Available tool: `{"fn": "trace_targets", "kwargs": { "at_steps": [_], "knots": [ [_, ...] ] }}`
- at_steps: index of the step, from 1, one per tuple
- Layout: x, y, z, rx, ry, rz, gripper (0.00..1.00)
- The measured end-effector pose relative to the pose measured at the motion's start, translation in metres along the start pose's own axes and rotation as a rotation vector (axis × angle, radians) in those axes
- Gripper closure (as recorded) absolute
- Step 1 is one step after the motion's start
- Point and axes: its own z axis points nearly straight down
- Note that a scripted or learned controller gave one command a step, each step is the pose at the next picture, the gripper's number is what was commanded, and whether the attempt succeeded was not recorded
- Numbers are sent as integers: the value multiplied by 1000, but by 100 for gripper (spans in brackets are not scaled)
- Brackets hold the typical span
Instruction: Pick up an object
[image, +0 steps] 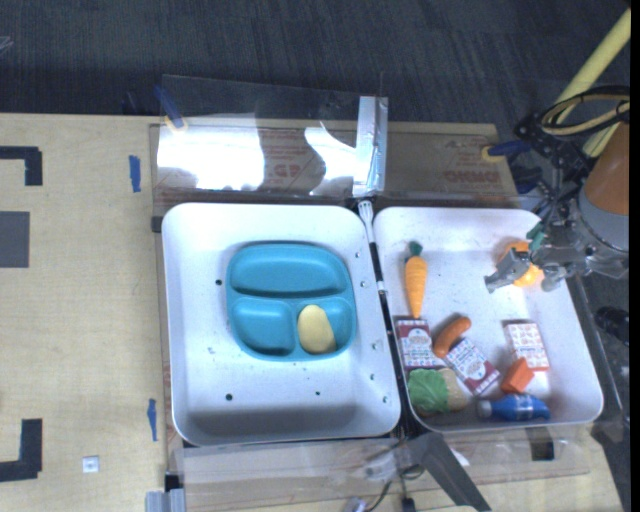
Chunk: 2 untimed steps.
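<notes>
My gripper hangs over the right side of the right bin, reaching in from the right, and it is open. Its two grey fingers stand spread apart. A small orange-yellow object shows in the gap between them; whether either finger touches it I cannot tell. Left of the gripper lies a carrot with a green top. Below it are an orange sausage-shaped piece, three small red-and-white cartons, a green lettuce piece, a blue bottle and an orange wedge.
The left bin holds a blue divided tray with a yellow egg-shaped piece in its lower right compartment. A raised divider separates the bins. Cables and a yellow hose hang at the upper right.
</notes>
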Motion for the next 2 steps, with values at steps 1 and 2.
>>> {"fn": "trace_targets", "kwargs": {
  "at_steps": [1, 2],
  "knots": [
    [58, -13, 105, -9, -4, -115, 0],
    [59, -21, 110, -17, -7, -16, 0]
  ]
}}
